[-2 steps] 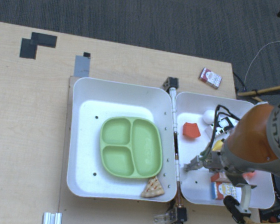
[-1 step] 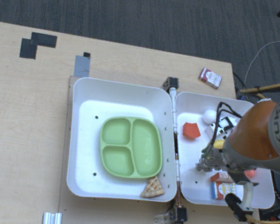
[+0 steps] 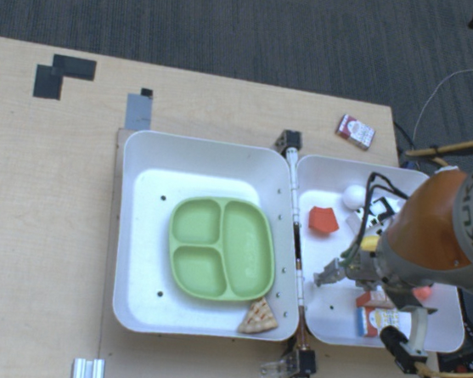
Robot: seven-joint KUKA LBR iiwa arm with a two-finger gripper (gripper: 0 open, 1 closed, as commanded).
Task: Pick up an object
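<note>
The red block (image 3: 324, 220) lay in the right bin (image 3: 320, 321), near its left wall; we judged it light, stiff and best pinched across its 2 flat sides. The tool (image 3: 328, 276) hung just below it; its grip we couldn't tell.

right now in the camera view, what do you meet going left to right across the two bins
green divided plate → pizza slice toy → red block → white ball → the arm's orange band
</note>
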